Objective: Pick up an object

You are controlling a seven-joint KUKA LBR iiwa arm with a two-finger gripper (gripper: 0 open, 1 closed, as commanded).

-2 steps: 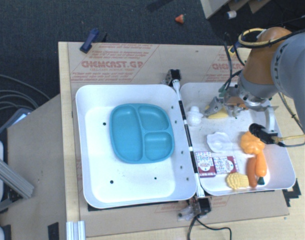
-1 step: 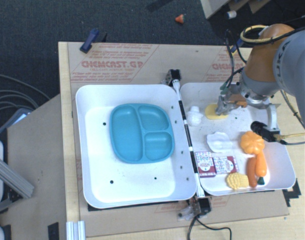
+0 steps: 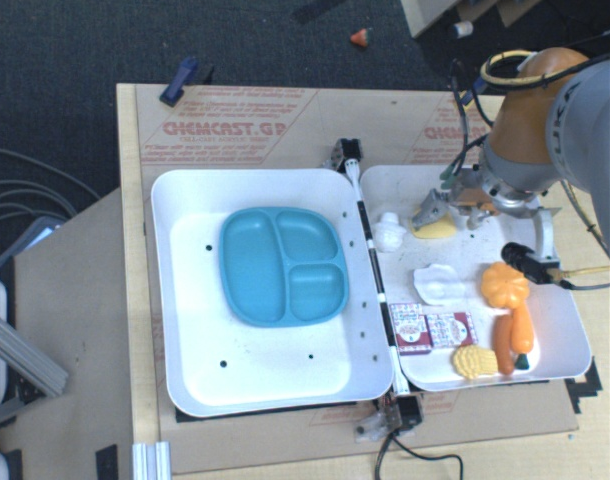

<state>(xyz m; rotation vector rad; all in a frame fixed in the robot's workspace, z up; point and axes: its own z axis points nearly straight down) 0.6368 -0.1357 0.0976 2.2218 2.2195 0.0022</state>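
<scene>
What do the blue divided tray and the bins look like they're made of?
The blue tray looks like moulded plastic, matte: even colour, rounded compartments, soft sheen. The left bin and right bin seem thin white plastic, smooth, with rounded, slightly glossy rims.

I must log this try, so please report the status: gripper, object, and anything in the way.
Gripper low in right bin, at yellow item. Grasp not confirmed. White ball close beside. Blue tray alone in left bin.

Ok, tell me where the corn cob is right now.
The corn cob lies in the right bin, near its front edge, just right of the small printed carton and left of the carrot.
</scene>
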